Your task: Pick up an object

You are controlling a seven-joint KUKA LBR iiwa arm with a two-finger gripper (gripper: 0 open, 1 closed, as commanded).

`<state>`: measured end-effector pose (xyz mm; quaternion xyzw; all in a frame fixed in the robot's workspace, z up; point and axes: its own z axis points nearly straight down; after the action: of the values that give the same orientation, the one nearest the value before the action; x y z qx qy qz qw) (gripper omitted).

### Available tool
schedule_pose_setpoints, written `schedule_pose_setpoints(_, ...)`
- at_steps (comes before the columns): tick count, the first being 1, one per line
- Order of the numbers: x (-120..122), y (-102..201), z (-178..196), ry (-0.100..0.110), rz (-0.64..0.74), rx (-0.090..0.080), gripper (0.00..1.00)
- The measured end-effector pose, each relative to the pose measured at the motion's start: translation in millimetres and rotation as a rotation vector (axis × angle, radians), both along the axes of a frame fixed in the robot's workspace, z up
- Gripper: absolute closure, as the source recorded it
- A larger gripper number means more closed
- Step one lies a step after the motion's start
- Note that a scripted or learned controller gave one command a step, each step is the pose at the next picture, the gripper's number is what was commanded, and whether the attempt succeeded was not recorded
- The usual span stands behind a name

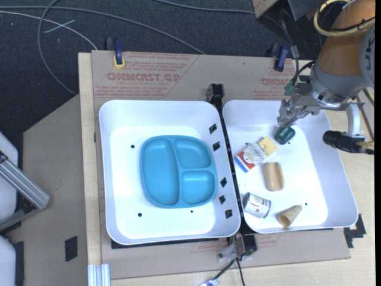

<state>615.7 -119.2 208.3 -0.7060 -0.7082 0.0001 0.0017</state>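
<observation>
Camera view: tan block [273,176] lies near-vertical.

Probably a robotics lab: clamped board [178,70], 2 bins [113,159], loose cables [71,11].

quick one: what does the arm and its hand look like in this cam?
Grey metal arm with a bulbous orange band above the wrist. A yellowish cable loop curls beside the band's top. Below sits a small metallic grey hand of exposed mechanical parts, with a teal-green fitting at its side. No markings legible.
</observation>
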Motion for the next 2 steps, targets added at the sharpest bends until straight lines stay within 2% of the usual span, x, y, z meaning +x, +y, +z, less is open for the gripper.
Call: schedule_pose_setpoints(2,-25,113,-4,0.001,0.001,0.0,1.0)
